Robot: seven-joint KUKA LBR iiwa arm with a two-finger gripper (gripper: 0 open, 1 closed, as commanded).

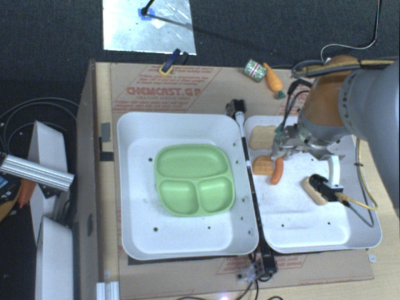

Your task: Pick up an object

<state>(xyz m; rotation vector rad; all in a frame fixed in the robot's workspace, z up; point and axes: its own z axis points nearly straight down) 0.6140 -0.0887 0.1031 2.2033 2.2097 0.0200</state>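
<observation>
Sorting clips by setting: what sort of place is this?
Likely a robotics lab bench: a grey robot arm reaches over two white bins, with toy food such as a carrot and loose cables around.

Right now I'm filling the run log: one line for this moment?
arm: over right white bin | gripper: above orange carrot-shaped toy | grasp: unconfirmed | left bin: green divided plate

The cardboard sheet (pixel 187 83) under the bins carries red printed lettering along its far edge, legible as "CHEMCAST" followed by characters resembling "GP". Smaller red lines beneath it are too fine to read. Red print at the near edge is illegible.
</observation>
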